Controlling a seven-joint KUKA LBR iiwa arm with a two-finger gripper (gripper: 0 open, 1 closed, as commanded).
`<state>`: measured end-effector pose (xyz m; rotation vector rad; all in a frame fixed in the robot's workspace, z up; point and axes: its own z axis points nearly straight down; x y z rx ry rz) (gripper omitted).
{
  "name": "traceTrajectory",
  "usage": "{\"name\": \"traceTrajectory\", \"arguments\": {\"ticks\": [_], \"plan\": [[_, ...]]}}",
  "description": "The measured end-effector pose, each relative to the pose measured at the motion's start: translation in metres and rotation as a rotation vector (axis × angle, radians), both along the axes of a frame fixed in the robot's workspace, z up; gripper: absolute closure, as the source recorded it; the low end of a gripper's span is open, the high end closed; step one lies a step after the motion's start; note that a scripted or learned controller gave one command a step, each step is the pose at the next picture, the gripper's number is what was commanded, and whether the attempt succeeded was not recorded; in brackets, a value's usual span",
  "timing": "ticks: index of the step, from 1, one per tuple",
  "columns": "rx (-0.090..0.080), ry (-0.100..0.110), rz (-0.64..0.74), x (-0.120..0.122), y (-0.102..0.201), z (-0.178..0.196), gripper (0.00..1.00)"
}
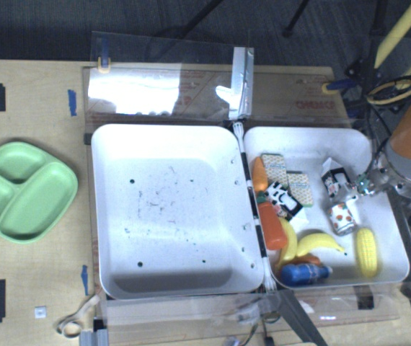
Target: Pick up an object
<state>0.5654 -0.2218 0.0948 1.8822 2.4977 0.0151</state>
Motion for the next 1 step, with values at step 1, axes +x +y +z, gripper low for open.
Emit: {"name": "traceTrajectory", "arguments": {"ticks": [1], "plan": [[-0.006, 0.014, 0.059, 0.0301, 0.0011, -0.0002, 1.0]]}}
